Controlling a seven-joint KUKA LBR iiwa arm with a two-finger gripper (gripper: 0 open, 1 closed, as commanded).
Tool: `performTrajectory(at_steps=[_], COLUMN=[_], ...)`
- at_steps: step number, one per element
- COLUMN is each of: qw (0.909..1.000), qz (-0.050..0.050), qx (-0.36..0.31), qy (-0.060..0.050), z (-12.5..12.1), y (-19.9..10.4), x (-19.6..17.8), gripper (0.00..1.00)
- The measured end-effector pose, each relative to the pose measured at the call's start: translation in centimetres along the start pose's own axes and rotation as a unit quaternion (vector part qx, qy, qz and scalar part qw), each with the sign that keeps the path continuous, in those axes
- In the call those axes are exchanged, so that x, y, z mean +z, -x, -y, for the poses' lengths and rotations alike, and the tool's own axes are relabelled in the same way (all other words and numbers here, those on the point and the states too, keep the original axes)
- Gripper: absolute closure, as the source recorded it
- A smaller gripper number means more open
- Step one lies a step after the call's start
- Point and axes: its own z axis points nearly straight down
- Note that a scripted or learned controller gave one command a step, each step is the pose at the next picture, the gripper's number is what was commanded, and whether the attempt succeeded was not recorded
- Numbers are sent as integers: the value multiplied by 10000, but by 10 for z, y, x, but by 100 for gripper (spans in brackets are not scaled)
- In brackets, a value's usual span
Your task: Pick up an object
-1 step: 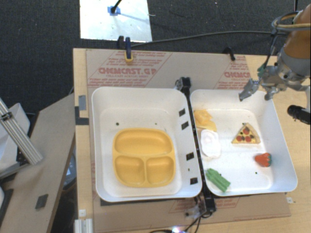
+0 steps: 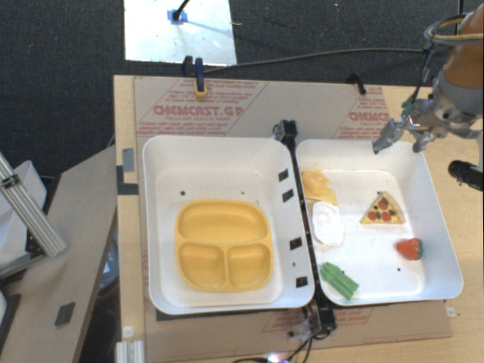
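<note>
Toy pizza slice (image 2: 383,209), a flat yellow wedge with red dots, lies in the right-hand white bin (image 2: 435,195), well below and slightly left of the claw (image 2: 400,136). That claw hovers over the bin's far rim, fingers spread, holding nothing. The approach step seems in hand; next it must descend toward a piece.

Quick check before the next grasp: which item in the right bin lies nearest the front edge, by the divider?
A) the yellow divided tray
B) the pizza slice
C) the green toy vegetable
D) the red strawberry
C: the green toy vegetable lies at the right bin's front, close to the divider, in front of the white piece; the pizza slice and the red strawberry sit farther right.
</note>
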Motion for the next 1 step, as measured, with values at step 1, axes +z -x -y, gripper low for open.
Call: performTrajectory(at_steps=[1], qw=[10000], qz=[-7], qx=[9], qy=[-26], z=[3], y=[0], x=[67], gripper=[0])
